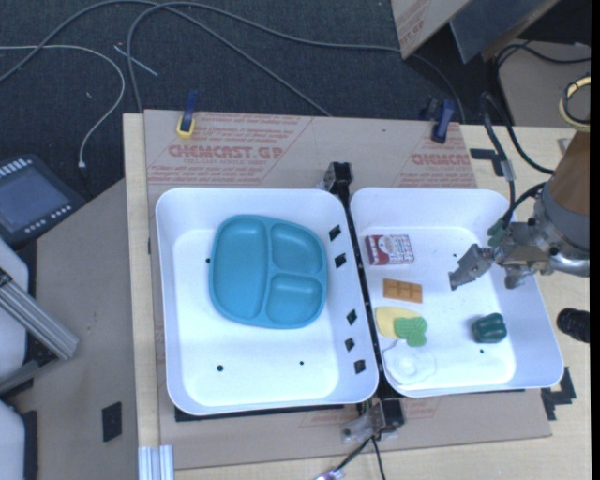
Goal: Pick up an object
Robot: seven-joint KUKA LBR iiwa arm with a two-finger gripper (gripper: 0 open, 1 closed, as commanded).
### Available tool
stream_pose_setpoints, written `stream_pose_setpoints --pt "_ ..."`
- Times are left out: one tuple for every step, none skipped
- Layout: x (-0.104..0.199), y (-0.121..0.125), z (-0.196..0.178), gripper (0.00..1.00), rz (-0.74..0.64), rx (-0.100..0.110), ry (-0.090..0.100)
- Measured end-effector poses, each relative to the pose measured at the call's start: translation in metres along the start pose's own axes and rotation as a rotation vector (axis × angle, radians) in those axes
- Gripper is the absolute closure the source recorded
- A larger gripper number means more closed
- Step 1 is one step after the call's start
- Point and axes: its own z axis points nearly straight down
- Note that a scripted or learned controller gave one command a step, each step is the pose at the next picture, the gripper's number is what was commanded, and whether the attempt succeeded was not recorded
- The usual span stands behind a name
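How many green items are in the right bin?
2: a dark green pepper near the bin's right wall, and a lighter green piece near the divider, resting against a yellow item.

glossy white plastic bins [178, 281], smooth blue plate [268, 271]

— What lies around my bench?

— Dark grey carpet [281, 56], with thin pale cables [103, 66] looping across it at the top left.

— And under my bins?

— A brown cardboard sheet [281, 141] printed in red, held by a blue clamp [189, 114] and another blue clamp [441, 119] at the far edge.

— To the left?

— A dark screen [33, 199] and a slanted metal rail [37, 314]. A cardboard box [431, 23] sits top right.
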Motion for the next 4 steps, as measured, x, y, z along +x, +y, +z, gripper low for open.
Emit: stream_pose_setpoints --pt "0.000 0.002 -0.005 0.00 -0.003 -0.011 -0.002" --pt "-0.005 0.000 0.057 0.00 -0.001 -0.004 -0.001" --pt "-0.001 -0.001 0.120 0.00 -0.002 -0.004 0.000" --pt "-0.001 0.000 0.172 0.00 -0.001 -0.009 0.000"
